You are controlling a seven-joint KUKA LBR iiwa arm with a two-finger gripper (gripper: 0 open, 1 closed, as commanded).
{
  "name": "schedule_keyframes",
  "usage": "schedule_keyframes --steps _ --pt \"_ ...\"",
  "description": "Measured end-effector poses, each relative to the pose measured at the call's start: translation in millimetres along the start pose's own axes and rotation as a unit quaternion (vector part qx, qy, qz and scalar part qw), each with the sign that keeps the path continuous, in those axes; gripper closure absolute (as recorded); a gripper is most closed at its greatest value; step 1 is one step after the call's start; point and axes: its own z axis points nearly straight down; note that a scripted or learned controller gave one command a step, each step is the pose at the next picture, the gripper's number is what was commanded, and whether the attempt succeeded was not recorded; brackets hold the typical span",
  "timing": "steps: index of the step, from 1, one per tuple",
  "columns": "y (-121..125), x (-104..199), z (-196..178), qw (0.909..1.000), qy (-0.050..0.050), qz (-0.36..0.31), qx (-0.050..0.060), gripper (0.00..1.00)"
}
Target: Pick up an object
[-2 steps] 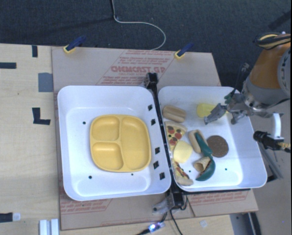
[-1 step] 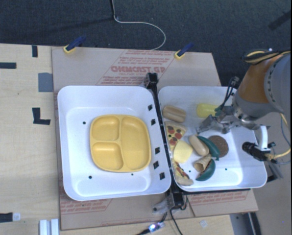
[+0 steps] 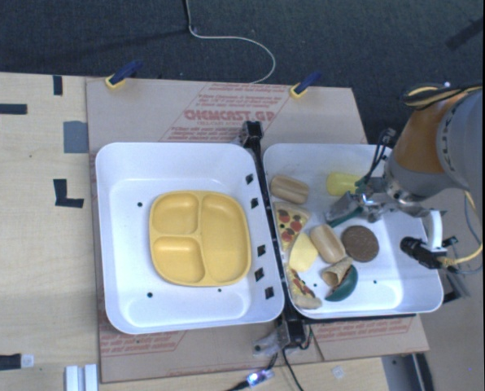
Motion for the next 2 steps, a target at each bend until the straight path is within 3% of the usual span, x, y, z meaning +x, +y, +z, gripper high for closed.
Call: schedule_keyframes --steps 1,2 --pt "1 0 -11 1.0000 -0.001 0.000 -0.001 1.00" --pt "6 -2 -54 1.0000 0.001 0.001 -0.001 1.00"
